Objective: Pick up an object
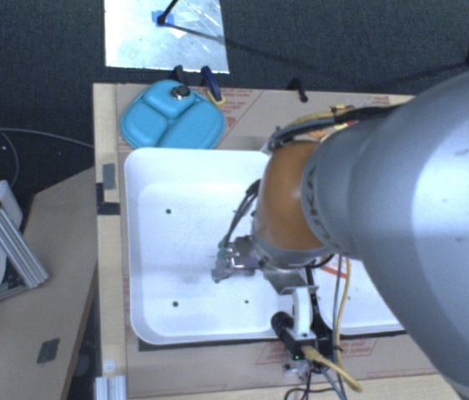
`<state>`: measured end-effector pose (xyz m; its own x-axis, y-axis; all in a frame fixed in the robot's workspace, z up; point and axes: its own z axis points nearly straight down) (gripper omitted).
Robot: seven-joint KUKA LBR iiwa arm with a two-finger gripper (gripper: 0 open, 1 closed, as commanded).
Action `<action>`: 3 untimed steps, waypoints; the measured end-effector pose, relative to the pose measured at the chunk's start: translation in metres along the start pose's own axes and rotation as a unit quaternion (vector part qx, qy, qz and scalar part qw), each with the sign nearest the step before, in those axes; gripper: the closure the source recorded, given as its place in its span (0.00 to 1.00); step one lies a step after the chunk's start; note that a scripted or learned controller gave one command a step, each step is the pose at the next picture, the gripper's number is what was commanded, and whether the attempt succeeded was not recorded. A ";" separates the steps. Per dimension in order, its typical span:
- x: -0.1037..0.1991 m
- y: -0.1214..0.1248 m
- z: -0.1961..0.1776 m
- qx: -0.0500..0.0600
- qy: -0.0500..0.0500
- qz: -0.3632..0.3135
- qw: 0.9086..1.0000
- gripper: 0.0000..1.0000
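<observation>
My gripper is low inside the white bin, near the middle of its floor and a little toward the near edge. It looks close to the floor, but I cannot say if it touches. My arm comes in from the right side and covers the right part of this bin, with the orange band just above the wrist. Whether the gripper is spread or pressed together I cannot tell; the tip is small and blurred from here.

I see nothing held in it. The bin floor to the left of the gripper is bare white, so an object to pick would have to lie under the gripper or under my arm. A blue divided dish lies outside the bin, on the bench, at the bin's far left corner.

I judge the task is at the reaching-down step: the grasp and the lift are not yet done.
</observation>
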<state>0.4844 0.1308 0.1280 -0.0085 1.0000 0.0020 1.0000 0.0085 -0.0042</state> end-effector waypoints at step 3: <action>0.057 0.188 0.041 -0.006 -0.001 0.005 1.000 0.00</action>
<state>0.6722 0.1899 0.0859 0.0015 1.0000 0.0008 1.0000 -0.0015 0.0079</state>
